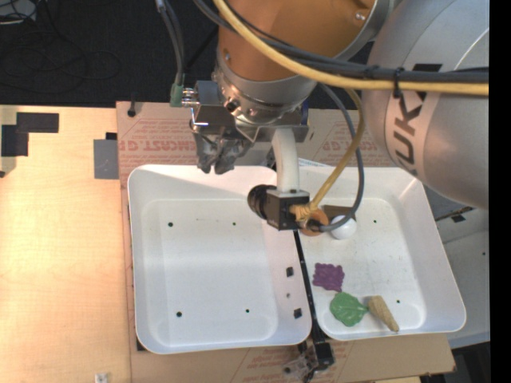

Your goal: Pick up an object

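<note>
end effector [217,156] hangs over the left bin's [152,254] back rim, can't tell its grip; purple [328,276], green [347,308], tan [382,312] bits sit in the right bin [431,270]

From my remote seat I see a pale wooden table [56,254] stretching out left of the tool [217,156], brightly lit and marked with a few dark rectangular patches [104,156]. Beneath the tool lies brown cardboard with red print [164,146]. Behind it, dark floor [88,46] carries loose black cables [32,6].
</note>
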You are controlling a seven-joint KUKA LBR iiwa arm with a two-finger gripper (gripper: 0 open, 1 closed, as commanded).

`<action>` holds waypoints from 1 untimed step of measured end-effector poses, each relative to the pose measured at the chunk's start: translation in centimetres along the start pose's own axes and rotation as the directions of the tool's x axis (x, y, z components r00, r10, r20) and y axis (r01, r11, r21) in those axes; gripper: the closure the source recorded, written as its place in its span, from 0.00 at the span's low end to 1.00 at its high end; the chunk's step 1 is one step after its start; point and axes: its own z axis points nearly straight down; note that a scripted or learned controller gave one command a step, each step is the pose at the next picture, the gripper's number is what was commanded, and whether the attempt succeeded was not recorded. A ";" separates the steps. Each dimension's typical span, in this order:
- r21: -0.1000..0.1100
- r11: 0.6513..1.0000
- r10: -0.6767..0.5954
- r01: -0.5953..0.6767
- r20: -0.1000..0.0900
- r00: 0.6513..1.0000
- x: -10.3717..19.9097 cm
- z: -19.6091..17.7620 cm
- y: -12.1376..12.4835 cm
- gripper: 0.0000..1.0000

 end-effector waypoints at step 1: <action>0.002 1.000 0.006 -0.006 0.002 1.000 -10.4 -7.6 -2.4 1.00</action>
